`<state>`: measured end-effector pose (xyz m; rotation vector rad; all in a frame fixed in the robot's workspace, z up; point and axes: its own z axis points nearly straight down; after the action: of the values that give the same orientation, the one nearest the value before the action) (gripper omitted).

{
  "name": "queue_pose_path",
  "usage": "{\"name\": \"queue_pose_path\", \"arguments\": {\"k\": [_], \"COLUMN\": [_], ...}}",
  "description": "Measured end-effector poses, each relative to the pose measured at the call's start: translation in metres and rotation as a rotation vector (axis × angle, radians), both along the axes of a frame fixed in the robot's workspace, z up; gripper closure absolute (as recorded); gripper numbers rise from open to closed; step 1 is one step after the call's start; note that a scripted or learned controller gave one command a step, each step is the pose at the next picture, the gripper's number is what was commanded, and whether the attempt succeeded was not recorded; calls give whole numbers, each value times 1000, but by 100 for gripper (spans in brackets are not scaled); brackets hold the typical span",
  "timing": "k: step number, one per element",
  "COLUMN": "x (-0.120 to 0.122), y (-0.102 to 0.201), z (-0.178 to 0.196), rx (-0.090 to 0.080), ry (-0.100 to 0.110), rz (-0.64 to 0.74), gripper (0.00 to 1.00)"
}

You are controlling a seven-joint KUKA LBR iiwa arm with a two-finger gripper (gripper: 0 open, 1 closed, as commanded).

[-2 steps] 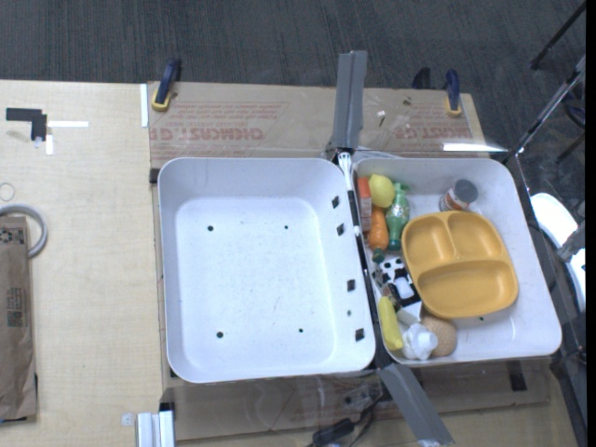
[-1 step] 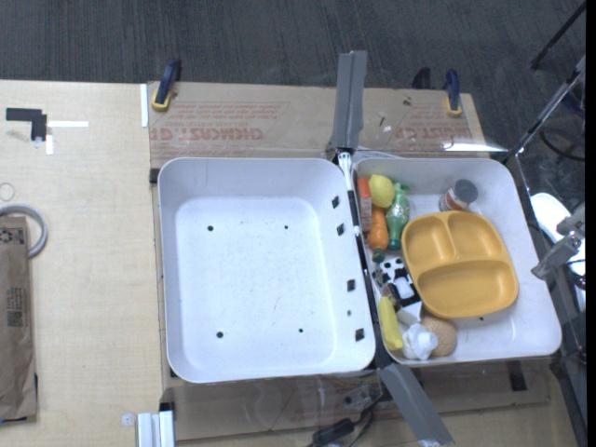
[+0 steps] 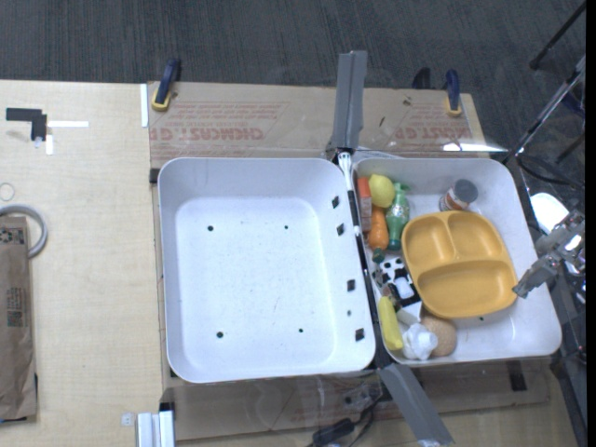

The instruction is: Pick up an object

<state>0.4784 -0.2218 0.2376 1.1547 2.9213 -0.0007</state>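
Objects: found lying in right bin (image 3: 545,347), none lifted. Nearest, yellow banana-shaped piece (image 3: 390,323) and white lump (image 3: 421,343); farther, yellow divided plate (image 3: 463,261); farthest, lemon (image 3: 381,190). Located gripper (image 3: 545,266) at bin's right rim, beside plate; could not tell its state. Judged pick not yet made.

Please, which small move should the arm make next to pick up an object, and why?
Probably move the gripper left, over the right bin. It sits at that bin's right rim, not above any object. All the objects lie there: the yellow divided plate, and a lemon and carrot crowded along the left wall.
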Motion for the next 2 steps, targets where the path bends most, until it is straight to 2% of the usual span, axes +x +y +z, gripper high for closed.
{"name": "queue_pose_path", "arguments": {"k": [1,2], "x": [1,0], "y": [0,0], "z": [116,34], "rx": [-1,0], "ry": [-2,-1], "rz": [49,170], "gripper": [0,0]}}
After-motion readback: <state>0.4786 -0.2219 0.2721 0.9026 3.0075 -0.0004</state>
